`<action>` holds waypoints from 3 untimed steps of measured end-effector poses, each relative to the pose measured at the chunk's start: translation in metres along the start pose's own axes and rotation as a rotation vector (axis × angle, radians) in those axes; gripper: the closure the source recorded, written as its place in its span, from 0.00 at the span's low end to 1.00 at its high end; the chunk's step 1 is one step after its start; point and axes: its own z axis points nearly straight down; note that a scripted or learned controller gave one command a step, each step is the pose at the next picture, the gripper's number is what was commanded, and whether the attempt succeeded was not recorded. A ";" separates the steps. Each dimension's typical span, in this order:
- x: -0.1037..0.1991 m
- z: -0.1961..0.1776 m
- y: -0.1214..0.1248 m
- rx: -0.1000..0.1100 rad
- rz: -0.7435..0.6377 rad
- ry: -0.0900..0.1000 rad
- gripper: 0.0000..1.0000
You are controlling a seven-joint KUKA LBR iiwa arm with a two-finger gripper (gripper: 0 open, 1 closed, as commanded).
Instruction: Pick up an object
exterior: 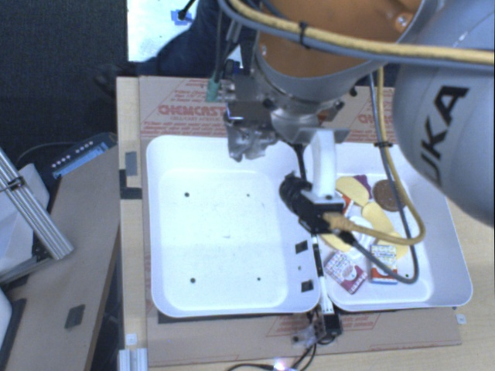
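The grey arm (pixel 433 91) with its orange band (pixel 340 22) fills the upper right of the frame and reaches down toward the middle of the bench (pixel 131 230). Its gripper (pixel 249 141) hangs over the upper edge of the left bin (pixel 224 230), near the top centre of that bin. Whether the jaws are released or clenched cannot be told from this angle, and nothing can be seen between them.

The left bin takes up the centre left of the frame; its white floor shows a few small dark dots. The right bin (pixel 441 277) sits just beside it, lower right of centre, partly behind the arm and its cables (pixel 387 242). The things to pick lie in this right bin: a yellow piece (pixel 356 188) near the upper middle, a brown round disc (pixel 387 195) just right of it, a pale yellow piece (pixel 379 219) below, a small red-patterned packet (pixel 344 269) toward the lower left corner, and a small white and red packet (pixel 384 257) just right of that. They lie close together, some touching.

A brown cardboard sheet (pixel 186 110) with red lettering lies under both bins.
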 end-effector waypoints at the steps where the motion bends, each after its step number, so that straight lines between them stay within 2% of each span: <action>1: 0.002 -0.040 0.000 0.012 0.001 -0.007 1.00; 2: 0.003 -0.063 0.000 0.015 0.000 -0.008 1.00; 3: 0.003 -0.062 0.000 0.017 0.001 -0.010 1.00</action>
